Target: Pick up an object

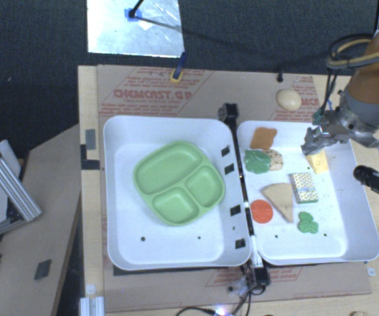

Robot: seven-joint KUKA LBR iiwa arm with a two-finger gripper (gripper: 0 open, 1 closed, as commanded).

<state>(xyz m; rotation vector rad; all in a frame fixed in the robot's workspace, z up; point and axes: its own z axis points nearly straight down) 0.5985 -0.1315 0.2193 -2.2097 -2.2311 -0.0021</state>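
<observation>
Hand (316, 142): hovering over the right bin's (347, 242) far right corner, just above a yellow block (319, 162); cannot tell how it is set, and nothing is showing in its grip.
Likely target: the yellow block, lying flat on the bin floor, partly under the hand.
Handling (judgement): looking light and stiff, a small wedge-like piece; taking it across its short sides should be working best, smooth faces possibly slipping.
Other pieces: orange-brown slab (263, 137), green leafy lump (258, 161), tan wedge (280, 199), patterned packet (304, 187), red disc (261, 212), green knobbly bit (307, 224), all lying apart from one another, probably toy food.
Left bin (120, 176): holding a glossy green divided plate (178, 183).
Bench (143, 87): carrying a pale egg shape (289, 99) beyond the right bin.
</observation>
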